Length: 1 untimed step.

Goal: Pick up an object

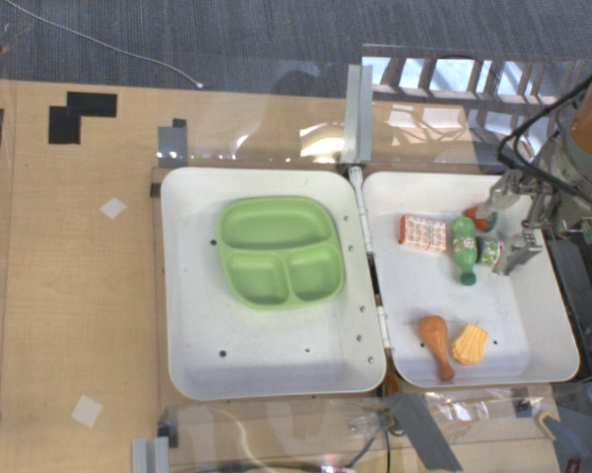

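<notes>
My gripper hangs over the right bin near its far right side, with its fingers spread open and nothing between them. Just left of it lies a green bottle, with a small red piece at its far end and a small green-and-white item against its right side. A red-and-white packet lies further left. At the bin's near side rest a brown drumstick and a yellow ridged piece, touching each other.
The left bin holds a green divided plate. A raised divider separates the two bins. Black cables loop above the gripper at the right. A clear panel stands behind the bins.
</notes>
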Tool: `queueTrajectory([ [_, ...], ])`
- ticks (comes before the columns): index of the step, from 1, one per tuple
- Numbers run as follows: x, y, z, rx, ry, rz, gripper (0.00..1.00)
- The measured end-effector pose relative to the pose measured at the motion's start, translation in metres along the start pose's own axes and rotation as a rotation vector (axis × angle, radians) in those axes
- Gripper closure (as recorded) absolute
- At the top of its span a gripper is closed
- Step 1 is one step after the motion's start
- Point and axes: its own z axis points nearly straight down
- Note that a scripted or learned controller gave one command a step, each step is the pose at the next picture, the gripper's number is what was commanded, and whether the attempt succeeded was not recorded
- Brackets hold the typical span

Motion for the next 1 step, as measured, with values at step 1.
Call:
queueTrajectory([
  [1, 0.0234, -0.0117, 0.1323, -0.001, 0.007, 0.338, 0.00],
])
